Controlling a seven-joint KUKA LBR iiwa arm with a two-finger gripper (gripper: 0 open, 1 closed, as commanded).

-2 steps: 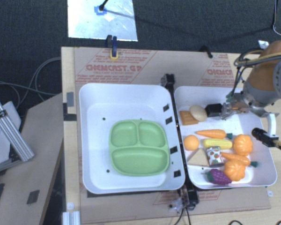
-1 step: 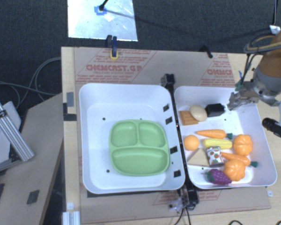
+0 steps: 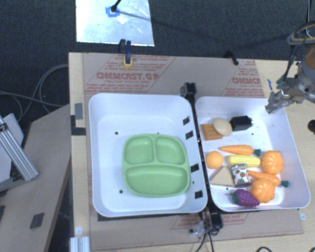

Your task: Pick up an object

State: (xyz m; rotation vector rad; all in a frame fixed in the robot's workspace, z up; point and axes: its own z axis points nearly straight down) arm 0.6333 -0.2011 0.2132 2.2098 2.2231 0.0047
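— Over at the right edge of the tabletop [image 3: 283, 83], what's your arm [image 3: 314, 75] doing?

— You've got the pincer [image 3: 275, 102] hanging just above the far right corner of the right bin [image 3: 294, 140]. It's small and blurred from up here, so you cannot tell how it stands, and you see no object in it.

— And the things you could pick?

— All in that right bin. Far end: a pale egg-shaped piece [image 3: 222, 126] touching a brown cracker [image 3: 210, 133], with a black block [image 3: 241, 123] just beside it. Middle: a carrot [image 3: 236, 149], then a corn cob [image 3: 244, 161] with an orange ball [image 3: 214, 159] to its left and an orange pumpkin [image 3: 272, 162] to its right. Near end: a small can [image 3: 241, 175], a second carrot [image 3: 264, 176], another pumpkin [image 3: 263, 191], and purple grapes [image 3: 244, 197] against the front wall.

— Left bin?

— The left bin [image 3: 102, 140] holds a green divided plate [image 3: 156, 165], lying flat near the middle.
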